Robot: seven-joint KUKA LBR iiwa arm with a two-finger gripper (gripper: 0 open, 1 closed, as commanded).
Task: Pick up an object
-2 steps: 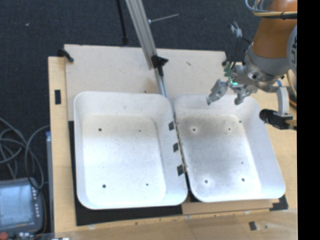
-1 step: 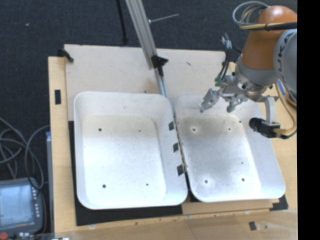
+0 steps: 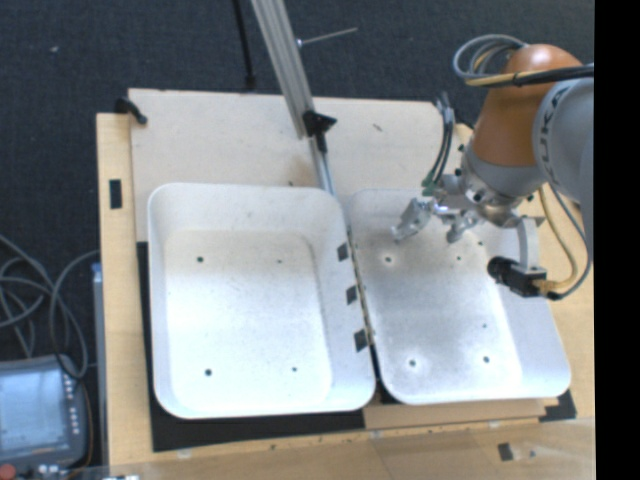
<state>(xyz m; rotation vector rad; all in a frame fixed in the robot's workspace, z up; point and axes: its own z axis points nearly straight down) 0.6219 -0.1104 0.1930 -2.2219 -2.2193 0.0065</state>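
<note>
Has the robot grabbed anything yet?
Not yet. Nothing sits between the jaws of the gripper, which hangs open over the far end of the right bin. I can't make out any object in either bin, so the whole pick is left to do.

left bin [image 3: 180, 218]: white, finely speckled with dark flecks
right bin [image 3: 520, 353]: white, same dark speckling
arm [image 3: 565, 128]: grey, orange band
bench [image 3: 200, 133]: pale tan board
floor [image 3: 90, 28]: dark charcoal carpet
mast [image 3: 280, 38]: silver metal

Gripper [image 3: 433, 226] hangs right of centre in the frame, fingers splayed apart, speckled white floor of the right bin [image 3: 440, 308] showing between them.
</note>
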